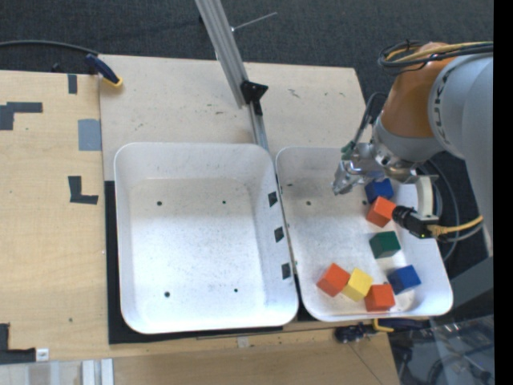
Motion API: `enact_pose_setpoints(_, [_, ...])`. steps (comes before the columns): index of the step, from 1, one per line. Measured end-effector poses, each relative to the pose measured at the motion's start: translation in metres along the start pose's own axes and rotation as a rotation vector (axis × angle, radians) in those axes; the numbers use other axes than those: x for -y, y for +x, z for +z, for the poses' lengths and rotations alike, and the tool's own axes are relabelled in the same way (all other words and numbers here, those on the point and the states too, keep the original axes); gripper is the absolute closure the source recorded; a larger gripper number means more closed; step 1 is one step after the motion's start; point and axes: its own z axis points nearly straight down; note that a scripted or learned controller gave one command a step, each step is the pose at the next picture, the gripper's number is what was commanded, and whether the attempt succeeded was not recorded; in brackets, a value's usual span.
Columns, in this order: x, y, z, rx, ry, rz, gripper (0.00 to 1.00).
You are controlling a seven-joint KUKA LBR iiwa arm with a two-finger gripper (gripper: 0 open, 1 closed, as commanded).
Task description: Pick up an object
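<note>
My gripper hangs over the upper part of the right bin, just left of a blue cube. An orange-red cube sits right below that blue one, and a green cube lies further down. Near the bin's front edge an orange cube, a yellow cube and another orange-red cube cluster together, with a second blue cube to their right. The gripper touches none of the cubes that I can see.
The left bin stands beside the right one, sharing a raised rim. A slanted metal pole crosses above the bench at the back. The arm's cables hang along the right bin's right rim.
</note>
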Motion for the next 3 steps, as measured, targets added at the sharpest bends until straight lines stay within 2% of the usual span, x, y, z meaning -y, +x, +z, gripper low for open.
enact_pose_setpoints(2, [-0.017, 0.001, -0.102, 0.0, 0.001, 0.0, 1.0])
enact_pose_setpoints(3, [-0.017, 0.051, -0.105, -0.002, 0.005, -0.004, 1.0])
